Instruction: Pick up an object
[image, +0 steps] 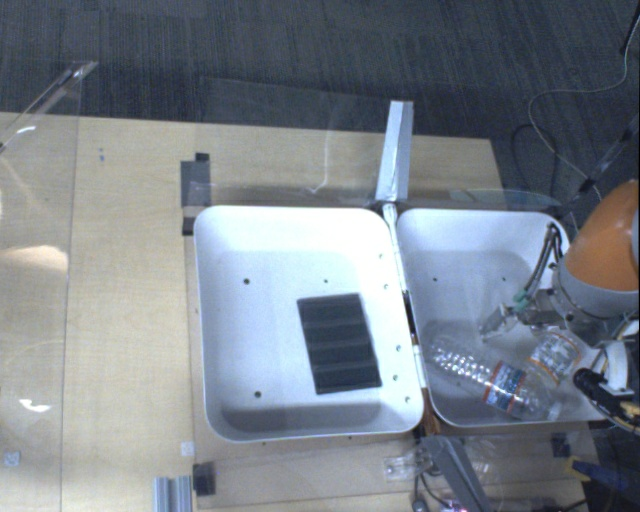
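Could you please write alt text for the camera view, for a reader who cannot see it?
The grey arm with an orange band reaches from the right into the right white bin, above a clear plastic bottle lying on its side. The left white bin holds a flat dark ridged block.

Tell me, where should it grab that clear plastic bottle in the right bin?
Probably across the middle of the clear plastic bottle, coming from above. It lies flat on the right bin floor, its long axis slanting, so the narrow width suits the gripper best.
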